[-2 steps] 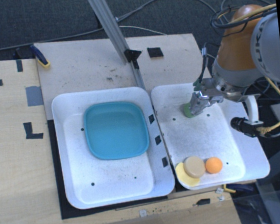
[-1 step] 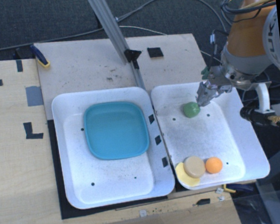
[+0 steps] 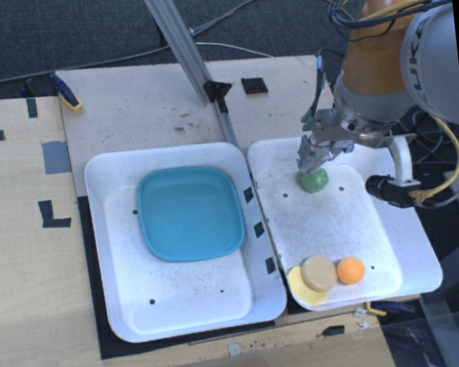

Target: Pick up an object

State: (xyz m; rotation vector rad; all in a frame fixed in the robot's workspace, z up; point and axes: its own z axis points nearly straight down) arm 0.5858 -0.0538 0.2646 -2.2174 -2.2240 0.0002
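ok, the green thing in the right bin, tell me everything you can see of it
The small green rounded object looks smooth and matte, perhaps plastic or rubber, one solid green. It rests on the floor of the right shallow white bin, in the far half, away from the walls. The grey arm's tool sits right over it and covers its top edge, so the full shape is hidden. Whether the tool touches it cannot be told. Nothing else lies next to it.

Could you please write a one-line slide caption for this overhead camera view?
Gripper poised over a green object in the right bin; blue plate in the left bin.
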